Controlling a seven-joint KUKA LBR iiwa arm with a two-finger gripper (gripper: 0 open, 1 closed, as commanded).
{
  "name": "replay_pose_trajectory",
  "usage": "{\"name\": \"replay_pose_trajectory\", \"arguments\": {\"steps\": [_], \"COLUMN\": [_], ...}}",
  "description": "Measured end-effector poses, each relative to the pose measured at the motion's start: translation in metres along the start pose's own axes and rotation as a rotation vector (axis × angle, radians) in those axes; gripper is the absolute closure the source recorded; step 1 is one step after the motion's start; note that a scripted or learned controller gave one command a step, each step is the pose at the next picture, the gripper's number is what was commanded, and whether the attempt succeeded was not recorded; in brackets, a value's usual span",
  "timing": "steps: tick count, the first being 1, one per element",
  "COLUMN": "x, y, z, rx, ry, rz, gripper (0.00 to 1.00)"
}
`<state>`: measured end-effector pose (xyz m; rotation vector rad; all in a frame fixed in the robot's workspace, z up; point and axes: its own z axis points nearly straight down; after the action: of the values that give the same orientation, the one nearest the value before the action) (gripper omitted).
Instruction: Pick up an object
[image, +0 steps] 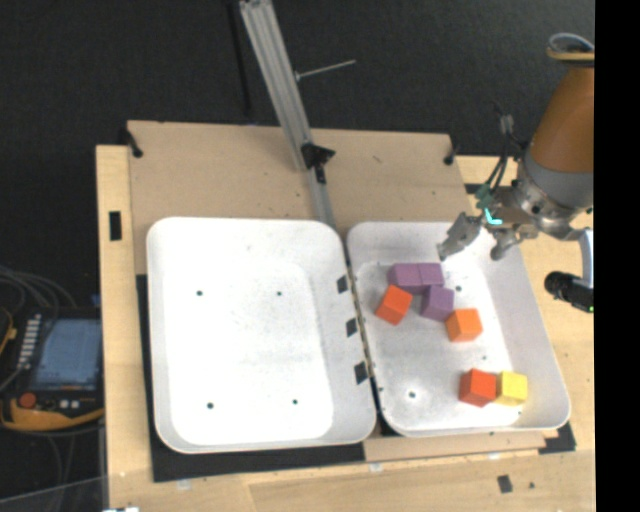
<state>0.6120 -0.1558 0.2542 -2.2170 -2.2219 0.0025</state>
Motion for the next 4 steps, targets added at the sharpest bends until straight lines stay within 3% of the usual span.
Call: {"name": "replay_pose_trajectory", "arguments": {"steps": [1,3,4], "x": [0.0,0.005,0.0], "y": [0.001,0.008,0.021], "z": [-0.002,0.094,0.136], "rx": [-0.004,0.0,-0.011], "ry": [-0.001,-0.002,0.002], "rz": [-0.001,0.0,0.002], "gripper": [0.0,0.0,0.0]}}
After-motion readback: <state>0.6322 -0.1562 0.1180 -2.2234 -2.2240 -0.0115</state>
